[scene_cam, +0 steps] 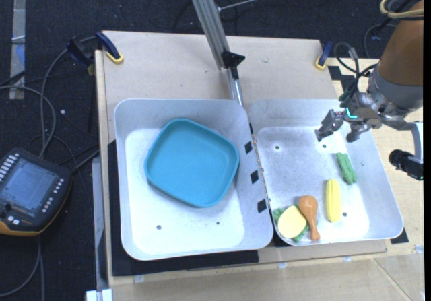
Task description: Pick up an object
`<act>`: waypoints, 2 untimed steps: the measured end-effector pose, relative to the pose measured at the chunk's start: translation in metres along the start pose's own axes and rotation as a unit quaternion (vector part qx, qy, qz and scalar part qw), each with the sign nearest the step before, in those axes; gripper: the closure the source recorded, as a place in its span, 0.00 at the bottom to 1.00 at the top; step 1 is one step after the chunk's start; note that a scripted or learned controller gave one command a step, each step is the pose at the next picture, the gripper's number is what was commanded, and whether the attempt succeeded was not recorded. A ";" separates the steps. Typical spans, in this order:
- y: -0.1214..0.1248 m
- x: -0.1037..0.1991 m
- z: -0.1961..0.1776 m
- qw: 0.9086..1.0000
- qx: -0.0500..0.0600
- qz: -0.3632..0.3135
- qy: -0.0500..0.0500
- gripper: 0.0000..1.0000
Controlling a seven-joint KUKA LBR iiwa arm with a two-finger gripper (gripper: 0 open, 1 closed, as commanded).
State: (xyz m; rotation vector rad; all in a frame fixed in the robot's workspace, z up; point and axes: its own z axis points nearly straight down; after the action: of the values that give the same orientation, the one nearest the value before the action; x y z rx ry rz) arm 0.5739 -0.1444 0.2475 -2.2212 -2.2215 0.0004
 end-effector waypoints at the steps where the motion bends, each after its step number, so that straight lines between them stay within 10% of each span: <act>1: 0.000 0.000 0.000 1.000 0.000 0.000 0.000 0.00; 2: -0.005 0.001 0.043 1.000 0.002 0.000 0.000 0.00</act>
State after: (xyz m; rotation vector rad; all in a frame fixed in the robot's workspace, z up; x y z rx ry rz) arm 0.5686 -0.1438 0.2041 -2.2192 -2.2193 0.0037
